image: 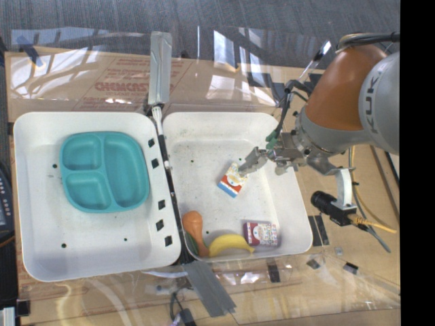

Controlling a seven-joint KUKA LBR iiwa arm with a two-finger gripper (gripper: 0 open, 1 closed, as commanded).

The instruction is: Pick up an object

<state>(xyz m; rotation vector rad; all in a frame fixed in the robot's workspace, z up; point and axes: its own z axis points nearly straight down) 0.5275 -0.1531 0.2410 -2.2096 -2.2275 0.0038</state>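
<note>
rightward bin [204,131] with carton [232,180], banana [228,244]

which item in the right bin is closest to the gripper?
The small white carton, right at the gripper. The banana, orange gourd and maroon box lie along the bin's near edge.

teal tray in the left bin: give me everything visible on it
The teal tray is a rounded-corner divided plate, apparently smooth plastic, with three compartments: two smaller ones stacked on its left side and one long one on its right. It lies flat, open side up, on the floor of the left bin, in the upper middle, slightly rotated against the bin walls. Its compartments look bare. Only the bin floor touches it; the gripper is over the right bin.
</note>
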